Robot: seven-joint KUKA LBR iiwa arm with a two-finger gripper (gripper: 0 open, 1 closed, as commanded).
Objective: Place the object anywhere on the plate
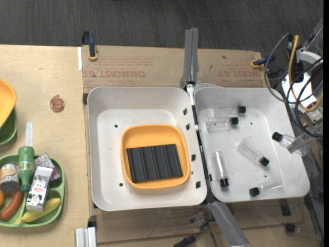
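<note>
Looking down, we see clear vials (pixel 220 169) scattered in the right bin (pixel 272 189), lying flat at mixed angles, well right of the orange plate (pixel 154 134) in the left bin (pixel 103 189). Our claw's state we cannot tell.

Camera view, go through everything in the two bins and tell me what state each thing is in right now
orange plate: sits flat in the left bin, carrying a black ribbed object.
black ribbed object: lies flat on the plate.
clear vials with black caps: six, all capped and lying on their sides in the right bin; none on the plate.
vial at the right rim: tilted against the bin wall.
</note>
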